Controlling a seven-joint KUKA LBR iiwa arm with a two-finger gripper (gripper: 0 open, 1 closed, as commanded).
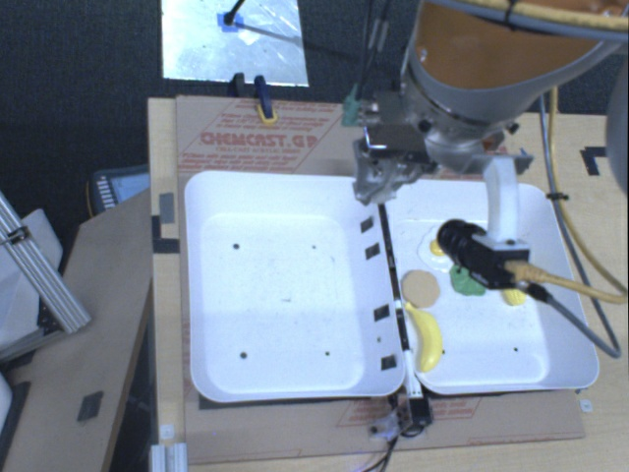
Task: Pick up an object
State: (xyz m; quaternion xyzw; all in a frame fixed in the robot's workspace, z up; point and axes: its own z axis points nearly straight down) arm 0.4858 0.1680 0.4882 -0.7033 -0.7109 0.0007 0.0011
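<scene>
My gripper [376, 187] hangs over the far end of the divider between the two bins, up near their back rims. Nothing shows beneath it. In the right bin [550, 362] lie a yellow banana [427, 338] beside the divider, a round tan disc [421, 286] just behind it, a green piece [466, 282] and a small yellow piece [514, 297] to the right. A white and yellow piece like a fried egg [432, 251] is partly hidden by the robot's hardware. All these objects lie well in front of the gripper.
The left bin [216, 362] stands next to the right one, with black clips along the shared divider [391, 293]. A cardboard sheet [256, 138] lies under both bins. Yellow cables [580, 285] cross the right bin's right side.
</scene>
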